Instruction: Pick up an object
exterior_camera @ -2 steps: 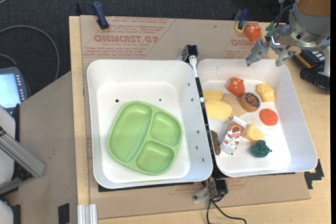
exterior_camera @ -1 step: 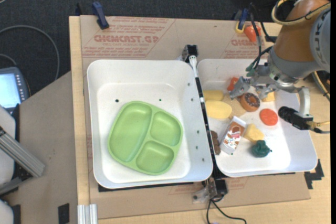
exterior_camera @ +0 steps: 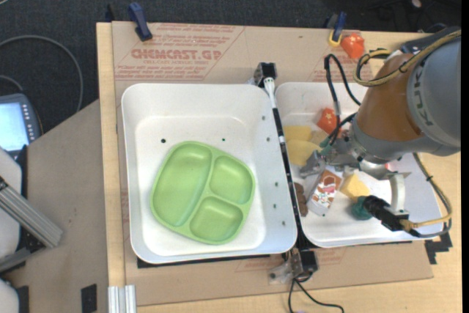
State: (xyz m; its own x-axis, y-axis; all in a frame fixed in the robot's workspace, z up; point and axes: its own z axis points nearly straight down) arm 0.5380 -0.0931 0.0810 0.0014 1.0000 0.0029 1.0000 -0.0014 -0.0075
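Both white bins sit side by side, so centre your gripper, whose finger state I cannot tell, squarely over the small carton before closing.

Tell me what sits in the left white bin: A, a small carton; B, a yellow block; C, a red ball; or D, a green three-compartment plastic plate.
D: the green three-compartment plastic plate lies alone in the left white bin.
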